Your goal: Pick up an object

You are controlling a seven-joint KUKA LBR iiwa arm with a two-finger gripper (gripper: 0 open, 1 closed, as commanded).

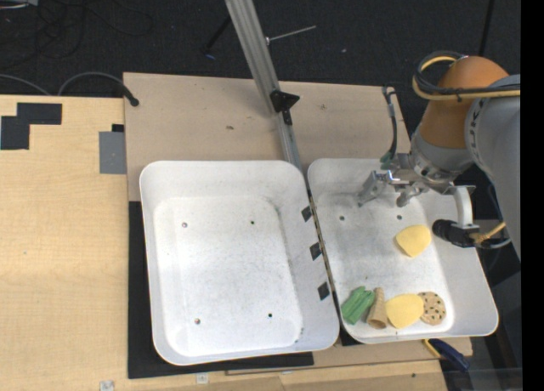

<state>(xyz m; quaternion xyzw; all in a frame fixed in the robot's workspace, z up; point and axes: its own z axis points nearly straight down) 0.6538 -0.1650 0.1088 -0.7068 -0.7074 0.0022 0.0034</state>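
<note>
Nothing picked yet: gripper (389,189) hovered spread and unloaded (far end, right bin (476,330)), yellow piece (413,240) untouched nearby.

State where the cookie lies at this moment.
In the camera view, the cookie lies in the right bin, at its near right corner, touching the right side of a yellow piece.

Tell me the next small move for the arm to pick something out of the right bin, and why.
Probably shift the tool toward the near side of the right bin and lower it over the lone yellow piece. The tool sits above bare bin floor at the far end, and that piece lies closest and apart from the cluster by the near rim.
</note>
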